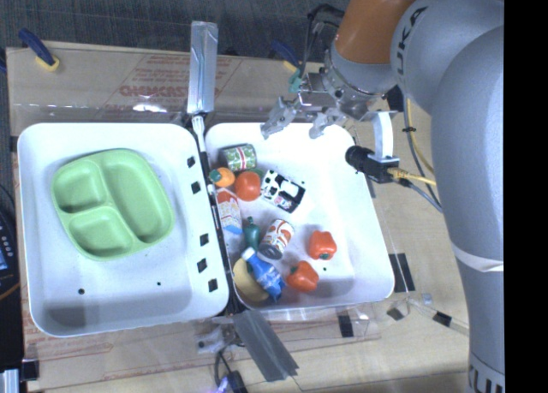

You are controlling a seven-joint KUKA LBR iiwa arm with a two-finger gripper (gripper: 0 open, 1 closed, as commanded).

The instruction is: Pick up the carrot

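A small orange carrot [223, 177] with a green top lies at the left wall of the right bin [360, 211], beside a red tomato [247, 186]. My gripper [296, 124] hangs over the far edge of the right bin, up and to the right of the carrot and well apart from it. Its two fingers are spread open with nothing between them.
Around the carrot lie a green can [241, 157], a black-and-white box [282, 190], a tin [276, 239], two red-orange peppers [321, 246], a blue bottle [265, 273] and a banana [243, 285]. A green divided plate [110, 201] sits in the left bin [51, 306].
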